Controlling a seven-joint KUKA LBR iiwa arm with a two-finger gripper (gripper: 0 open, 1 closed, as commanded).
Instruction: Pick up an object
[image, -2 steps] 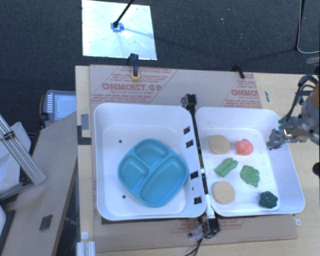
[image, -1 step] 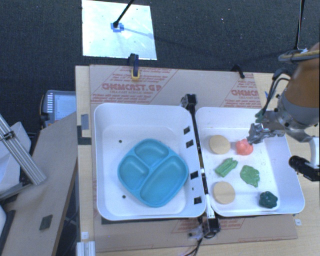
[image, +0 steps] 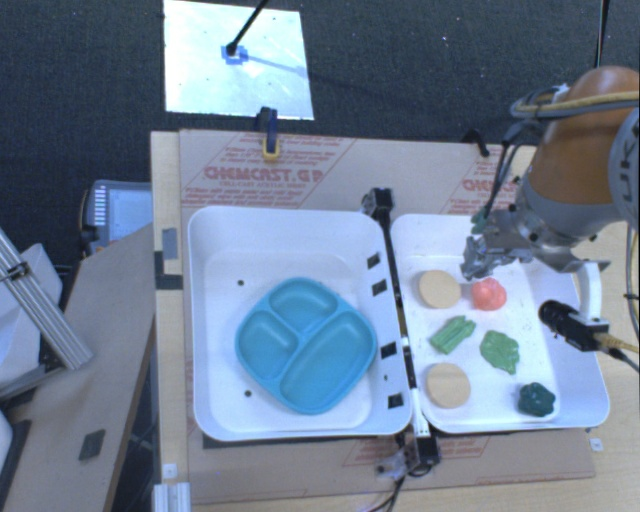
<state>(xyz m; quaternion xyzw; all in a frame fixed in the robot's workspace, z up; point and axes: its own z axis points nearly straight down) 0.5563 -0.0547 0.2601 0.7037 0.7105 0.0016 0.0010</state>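
In the right bin (image: 575, 400) lie a tan disc (image: 438, 289), a pink-red lump (image: 489, 295), a green strip (image: 452, 333), a green leafy piece (image: 499, 351), a second tan disc (image: 447, 385) and a dark green lump (image: 536, 399). My gripper (image: 478, 263) hangs over the bin's upper part, just above the pink-red lump and to the right of the upper tan disc. Nothing shows between its fingers.
The left bin (image: 215, 300) holds a blue divided plate (image: 305, 343). A black hinge strip (image: 392, 310) runs between the two bins. Cardboard (image: 300, 170) lies under both bins, and a yellow clamp (image: 270, 135) sits at its far edge.
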